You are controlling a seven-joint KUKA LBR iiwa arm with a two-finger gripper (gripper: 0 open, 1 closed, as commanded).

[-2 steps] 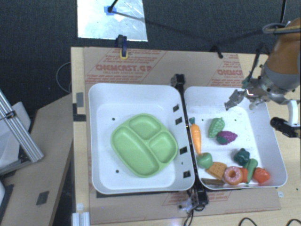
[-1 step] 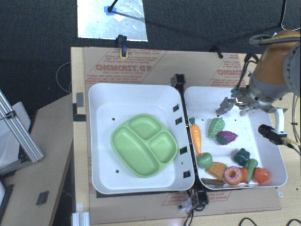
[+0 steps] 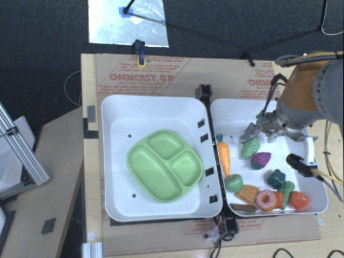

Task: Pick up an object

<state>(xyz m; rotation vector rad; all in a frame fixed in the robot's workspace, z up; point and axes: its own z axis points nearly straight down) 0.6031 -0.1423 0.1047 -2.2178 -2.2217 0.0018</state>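
Nearest the camera: toy food along the front edge of the right bin [image 3: 321, 198]. That's a pink-iced donut [image 3: 266, 199], a waffle-like cracker [image 3: 248, 193], a red tomato-ish piece [image 3: 299, 200], a dark green pepper [image 3: 277, 178] and a green round piece [image 3: 234, 183].

Left bin [image 3: 115, 160] has a green divided plate [image 3: 164, 165], sitting flat.

More in the right bin: an orange carrot [image 3: 223, 158] against the left wall, long axis running front to back. A light green bumpy piece [image 3: 250, 148] and a purple piece [image 3: 261, 159] sit mid-bin, close together.

The gripper [image 3: 251, 133] is low over the right bin, reaching in from the right, with the orange band [image 3: 299, 85] above it. Fingers look parted and nothing shows between them, so no grasp as far as I can judge. Detail there is small.

Key relation: the light green piece lies just beside and below the fingers, toward the front of the bin. Its long axis tilts roughly front to back, leaning slightly right at the top. It's the closest candidate by my read. The purple piece is next, a bit further front-right.

Risk: the two are near enough that closing on green could nudge purple.

Pick not yet made.
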